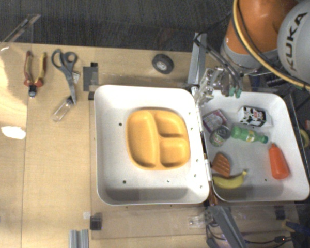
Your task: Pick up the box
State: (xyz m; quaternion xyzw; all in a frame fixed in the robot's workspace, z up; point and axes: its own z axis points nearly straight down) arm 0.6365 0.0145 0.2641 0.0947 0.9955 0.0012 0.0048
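The box (253,116) is a small white carton with black print, lying flat near the back of the right bin (294,154). My gripper (218,84) hangs over that bin's back left corner, to the left of the box and apart from it. Nothing shows in its grasp. The grey arm with its orange band (258,14) comes in from the upper right.
The right bin also holds a purple packet (214,119), a small can (219,135), a green bottle (249,135), an orange bottle (278,161), a banana (229,180) and a brown snack (221,163). A yellow divided plate (158,137) lies in the left bin (108,138). Scissors (67,71), pliers (34,71) and a tape roll (163,63) lie on the bench.
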